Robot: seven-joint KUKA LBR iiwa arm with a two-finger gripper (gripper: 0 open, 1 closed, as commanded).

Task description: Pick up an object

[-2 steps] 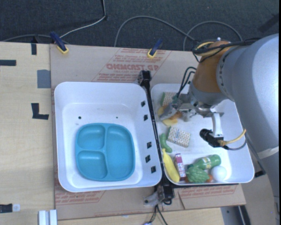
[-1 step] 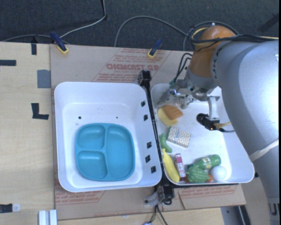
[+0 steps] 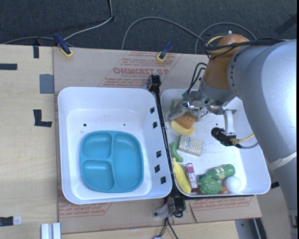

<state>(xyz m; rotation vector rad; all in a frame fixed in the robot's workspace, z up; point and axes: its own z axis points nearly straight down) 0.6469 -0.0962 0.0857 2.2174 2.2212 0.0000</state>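
My gripper [image 3: 187, 109] hangs low over the back left part of the right bin [image 3: 249, 148], right above a tan waffle-like piece [image 3: 186, 119] and a yellow block [image 3: 182, 128]. Nearer the front lie a pale checked sponge [image 3: 190, 145], a small green vegetable [image 3: 175, 152], a banana [image 3: 181, 177], a red packet [image 3: 191, 175], a green bottle [image 3: 220, 173], a broccoli [image 3: 208, 184] and a white egg [image 3: 232, 183]. The wrist hides the fingertips.
The left bin [image 3: 70, 103] holds a blue divided plate [image 3: 111, 161]. A black clamp bar [image 3: 159, 128] runs between the bins. A black cable plug [image 3: 224, 136] hangs from the wrist over the right bin. Cables lie behind the bench.
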